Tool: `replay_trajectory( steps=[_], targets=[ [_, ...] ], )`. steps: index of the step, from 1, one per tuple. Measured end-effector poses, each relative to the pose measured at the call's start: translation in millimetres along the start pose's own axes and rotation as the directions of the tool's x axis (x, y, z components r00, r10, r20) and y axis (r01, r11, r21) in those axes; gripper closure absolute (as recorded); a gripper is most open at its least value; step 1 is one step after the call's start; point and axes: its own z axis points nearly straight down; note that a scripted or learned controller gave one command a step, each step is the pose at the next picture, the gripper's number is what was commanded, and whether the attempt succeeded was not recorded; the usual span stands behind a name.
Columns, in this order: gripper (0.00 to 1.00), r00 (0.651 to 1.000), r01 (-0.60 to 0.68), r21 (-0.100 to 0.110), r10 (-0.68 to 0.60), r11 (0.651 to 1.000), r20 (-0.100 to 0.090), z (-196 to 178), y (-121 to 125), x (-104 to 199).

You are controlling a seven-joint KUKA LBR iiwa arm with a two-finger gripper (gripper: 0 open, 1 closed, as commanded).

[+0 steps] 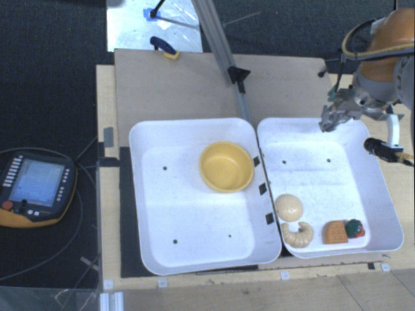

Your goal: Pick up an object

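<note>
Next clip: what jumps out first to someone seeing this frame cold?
The yellow bowl sits alone in the left bin, near its upper right. Small items cluster at the right bin's near edge: a cream mushroom-like toy, a pale curved piece and an orange block. The gripper hovers over that bin's far corner.

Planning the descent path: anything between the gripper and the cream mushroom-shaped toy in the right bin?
No. In the camera view the gripper sits over the right bin's far edge; bare white floor runs down to the mushroom toy.
</note>
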Motion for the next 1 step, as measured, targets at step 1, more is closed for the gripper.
replay_trajectory(
  steps=[1],
  targets=[
    [1.0,1.0,0.0,-0.001,0.0,1.0,0.0,-53.6,1.4,-0.2]
  ],
)
